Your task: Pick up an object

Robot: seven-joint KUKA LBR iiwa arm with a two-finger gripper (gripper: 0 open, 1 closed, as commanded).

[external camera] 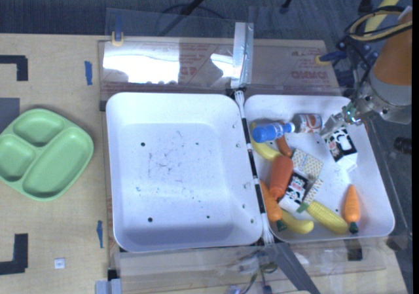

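Observation:
My gripper [343, 118] hangs over the back right part of the right bin [378, 175], with the grey arm and its orange band [397, 60] rising behind it. A small black-and-white box [340, 143] sits directly below the gripper, and I cannot tell whether the two touch. Further left in the same bin lie a blue bottle [268, 132], a small brown-capped bottle [308, 121], a large carrot [281, 175], a black-and-white carton [298, 188], a corn cob [327, 215], a small carrot [351, 204] and two bananas [264, 150].
The left bin [131, 116] is next to the right one, divided by their rims. A green compartment plate [42, 153] rests on the bench at far left. A clear plastic sheet [170, 57] stands behind the bins. Cables [366, 24] hang near the arm.

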